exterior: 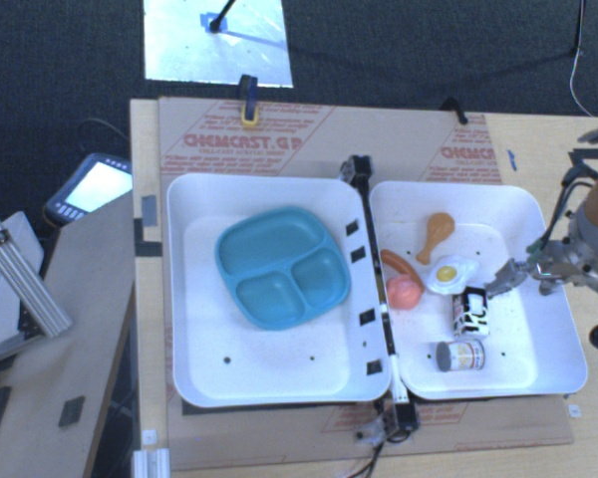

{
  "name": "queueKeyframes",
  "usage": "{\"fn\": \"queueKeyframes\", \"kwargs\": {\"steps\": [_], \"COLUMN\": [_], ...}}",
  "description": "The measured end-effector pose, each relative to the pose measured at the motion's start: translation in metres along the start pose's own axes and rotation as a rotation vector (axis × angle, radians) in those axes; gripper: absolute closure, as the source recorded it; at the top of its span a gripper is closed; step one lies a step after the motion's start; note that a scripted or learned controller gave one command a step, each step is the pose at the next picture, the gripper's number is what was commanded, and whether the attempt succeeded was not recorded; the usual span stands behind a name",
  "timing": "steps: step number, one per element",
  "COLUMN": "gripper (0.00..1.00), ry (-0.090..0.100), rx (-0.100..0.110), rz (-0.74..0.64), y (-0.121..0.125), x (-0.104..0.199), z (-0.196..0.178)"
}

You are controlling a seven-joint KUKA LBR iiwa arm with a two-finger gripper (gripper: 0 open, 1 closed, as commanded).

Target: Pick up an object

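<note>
Left bin (194, 366): blue divided plate (282, 266). Right bin (548, 366): sausage (397, 264), pink ball (406, 292), drumstick (437, 235), fried egg (450, 274), black-white carton (469, 313), small can (461, 355). Gripper (505, 277) just right of carton, holding nothing; finger spread cannot tell. Step: approach. Next: centre over carton, descend, close.

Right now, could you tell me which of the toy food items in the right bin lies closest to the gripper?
The black-and-white carton, just left of the gripper. The fried egg, drumstick, peach, sausage and can lie farther away.

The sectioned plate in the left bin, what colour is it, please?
Light blue, clearest in the camera view.
</note>
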State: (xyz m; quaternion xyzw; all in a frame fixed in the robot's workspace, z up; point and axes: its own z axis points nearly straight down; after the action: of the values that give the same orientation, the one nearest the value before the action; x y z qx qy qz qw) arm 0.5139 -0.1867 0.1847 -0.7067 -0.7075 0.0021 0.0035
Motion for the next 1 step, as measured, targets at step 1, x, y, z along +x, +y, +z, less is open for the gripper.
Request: {"fn": "queueKeyframes", "kwargs": {"steps": [1], "gripper": [0.0], "ry": [-0.002], "rx": [-0.009], "rz": [-0.002], "y": [0.0026], "x": [0.0001], "z": [-0.0044]}}
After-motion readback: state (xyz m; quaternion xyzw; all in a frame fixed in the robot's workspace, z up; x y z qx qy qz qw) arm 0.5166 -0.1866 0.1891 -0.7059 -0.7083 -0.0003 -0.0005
